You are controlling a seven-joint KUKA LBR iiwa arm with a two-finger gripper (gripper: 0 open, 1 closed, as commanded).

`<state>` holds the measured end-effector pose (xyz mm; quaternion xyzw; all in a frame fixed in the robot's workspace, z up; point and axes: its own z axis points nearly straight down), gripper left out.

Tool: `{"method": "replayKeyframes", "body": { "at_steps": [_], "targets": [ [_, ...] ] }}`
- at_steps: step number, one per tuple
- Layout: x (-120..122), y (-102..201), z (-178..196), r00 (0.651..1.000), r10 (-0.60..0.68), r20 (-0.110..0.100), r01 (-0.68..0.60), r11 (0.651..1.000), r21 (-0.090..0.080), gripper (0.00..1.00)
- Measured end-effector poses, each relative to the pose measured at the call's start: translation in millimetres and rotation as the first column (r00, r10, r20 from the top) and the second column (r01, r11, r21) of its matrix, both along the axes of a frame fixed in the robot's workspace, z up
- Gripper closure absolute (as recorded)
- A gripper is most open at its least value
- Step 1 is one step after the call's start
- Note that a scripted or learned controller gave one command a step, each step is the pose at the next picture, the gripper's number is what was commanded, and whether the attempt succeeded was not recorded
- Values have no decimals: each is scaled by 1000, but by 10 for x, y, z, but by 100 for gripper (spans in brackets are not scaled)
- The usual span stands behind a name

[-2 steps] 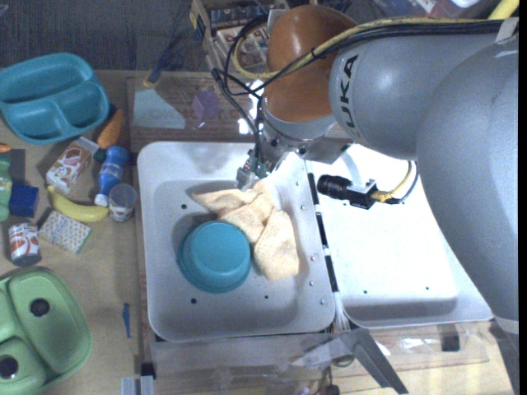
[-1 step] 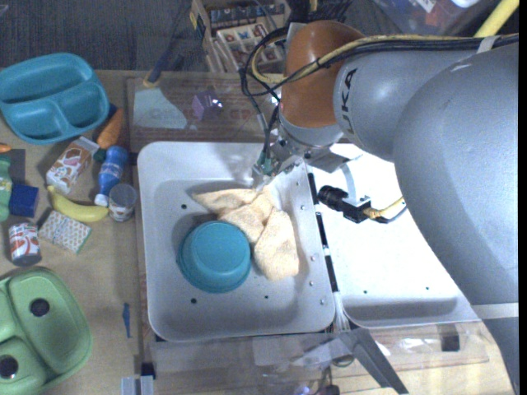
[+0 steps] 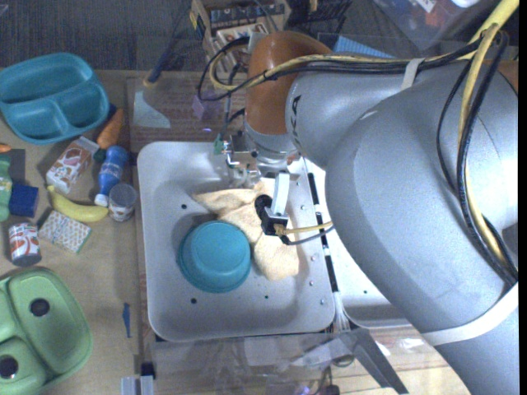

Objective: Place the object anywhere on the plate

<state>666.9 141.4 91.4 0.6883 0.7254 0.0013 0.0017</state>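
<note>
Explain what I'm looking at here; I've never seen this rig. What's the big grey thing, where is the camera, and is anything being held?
The big grey shape is a robot arm with an orange band above its wrist. One fixed camera looks down at a slant, and the arm reaches in from the right. Its gripper hangs over a shallow white bin. In the bin lie a blue bowl upside down and a cream cloth beside it. Whether the gripper holds anything cannot be seen from here. Left of the bin, on the bench, sit a banana, a blue tray, a green tray and small packages.
</note>
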Motion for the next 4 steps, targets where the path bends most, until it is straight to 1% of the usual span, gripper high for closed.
{"method": "replayKeyframes", "body": {
  "at_steps": [1,2,3,4],
  "targets": [
    [-114,-551,939,885,-465,-4,465,885,0,100],
    [-60,153,746,968,-250,-1,250,968,0,100],
    [-148,273,356,970,-242,-7,242,970,-1,100],
    [-479,-257,1083,958,-287,-7,287,958,0,100]
  ]
}}
